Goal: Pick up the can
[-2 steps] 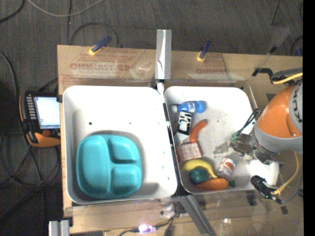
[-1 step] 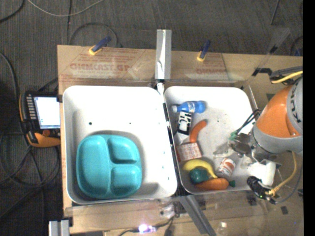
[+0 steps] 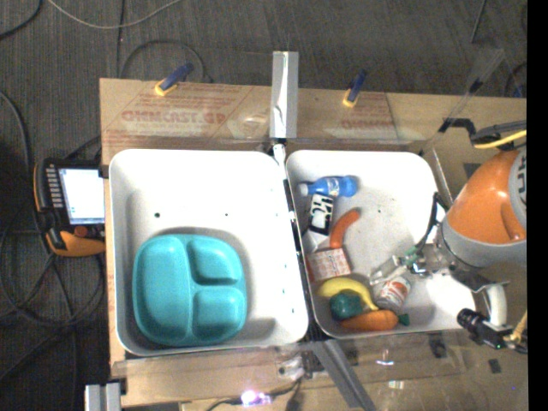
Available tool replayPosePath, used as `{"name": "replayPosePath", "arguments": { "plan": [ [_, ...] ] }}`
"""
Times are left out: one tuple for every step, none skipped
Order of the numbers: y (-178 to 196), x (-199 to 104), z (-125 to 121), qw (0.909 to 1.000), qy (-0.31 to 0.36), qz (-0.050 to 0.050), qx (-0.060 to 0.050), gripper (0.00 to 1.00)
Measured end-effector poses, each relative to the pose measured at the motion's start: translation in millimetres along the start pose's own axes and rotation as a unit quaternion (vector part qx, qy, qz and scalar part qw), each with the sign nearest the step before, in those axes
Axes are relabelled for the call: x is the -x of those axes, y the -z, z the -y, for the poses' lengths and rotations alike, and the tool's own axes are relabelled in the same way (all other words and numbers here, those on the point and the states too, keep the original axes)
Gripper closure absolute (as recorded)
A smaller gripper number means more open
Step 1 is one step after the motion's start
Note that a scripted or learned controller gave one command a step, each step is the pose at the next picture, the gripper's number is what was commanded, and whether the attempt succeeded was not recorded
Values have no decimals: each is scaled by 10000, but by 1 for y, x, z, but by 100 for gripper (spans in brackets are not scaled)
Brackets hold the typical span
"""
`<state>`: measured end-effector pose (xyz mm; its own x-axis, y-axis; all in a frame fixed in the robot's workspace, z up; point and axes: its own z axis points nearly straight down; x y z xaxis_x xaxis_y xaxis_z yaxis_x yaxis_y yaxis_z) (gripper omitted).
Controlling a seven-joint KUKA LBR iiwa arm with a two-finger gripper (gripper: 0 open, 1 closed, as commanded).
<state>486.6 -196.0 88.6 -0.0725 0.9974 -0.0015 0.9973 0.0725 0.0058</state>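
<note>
Can [image 3: 393,291] lies on its side in the right bin [image 3: 402,165], near the front edge, w/ the gripper [image 3: 402,268] right over/against it from the right. Metal bits sit at the can's upper end but can't tell if they're apart, together or clamped on it, too small + cluttered. Arm [image 3: 488,212] comes in low over the bin's right wall. Risks as I read it: can is round and lying down, so it could roll or squirt out if pinched off-centre. Tight neighbours too: banana [image 3: 347,289] just left, carrot [image 3: 370,319] just in front, green item [image 3: 345,306] beside those, so a closing or lifting move may snag or drag one along. Small box [image 3: 328,263] and orange sausage-shaped item [image 3: 343,228] sit further back, bottle [image 3: 330,186] at the rear, less likely to interfere. Left bin [image 3: 180,165] has a teal tray [image 3: 190,289], well apart. Front wall close by, could jam the can on a slide.
</note>
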Motion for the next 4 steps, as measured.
{"name": "replayPosePath", "arguments": {
  "plan": [
    [0, 0, 0, 10000, 1, 1, 2, 0],
    [6, 0, -1, 10000, 8, -5, -2, 100],
    [6, 0, -1, 10000, 10, -7, -6, 0],
    [11, -1, -1, 10000, 16, -20, -36, 100]
  ]
}}
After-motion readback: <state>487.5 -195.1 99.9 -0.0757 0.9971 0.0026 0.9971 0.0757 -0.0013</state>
